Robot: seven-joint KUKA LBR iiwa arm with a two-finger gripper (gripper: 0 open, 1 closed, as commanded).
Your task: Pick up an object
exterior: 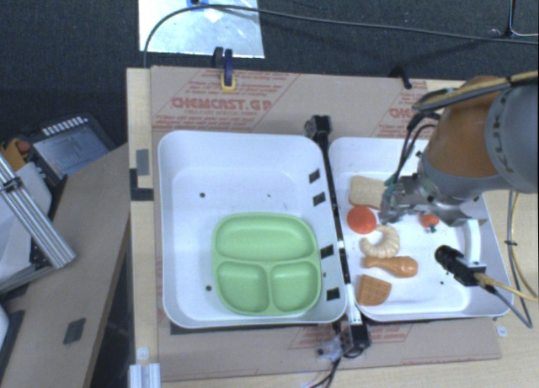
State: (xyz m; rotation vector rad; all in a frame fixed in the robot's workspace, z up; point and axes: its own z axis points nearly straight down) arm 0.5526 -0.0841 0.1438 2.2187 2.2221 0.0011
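Two shallow white bins are seen from above, side by side on a bench covered with brown card. The left bin (181,209) holds a green divided plate (267,262) lying flat near its front. The right bin (472,294) holds a loose cluster of small toy foods towards its left half: a pale bread slice (365,188) at the back, a round red piece (362,220) in front of it, then a curled shrimp (382,244), an orange drumstick (392,266) and a tan waffle piece (373,290) nearest the front wall. A small red bit (430,220) lies apart, to the right. The grey and orange arm is reached in from the right, and the gripper (394,204) is held low over the cluster, just beside the round red piece and just above the shrimp. Whether it is spread or closed cannot be told from this slanted view, and nothing is seen held in it. The pick is judged to be at the approach stage, with the round red piece or the shrimp the likeliest target. For a clean grasp, one item should be centred under the gripper, since the pieces lie close together and a neighbour could be nudged or caught; the descent should be made straight down, and the lift made only once a firm hold is confirmed.
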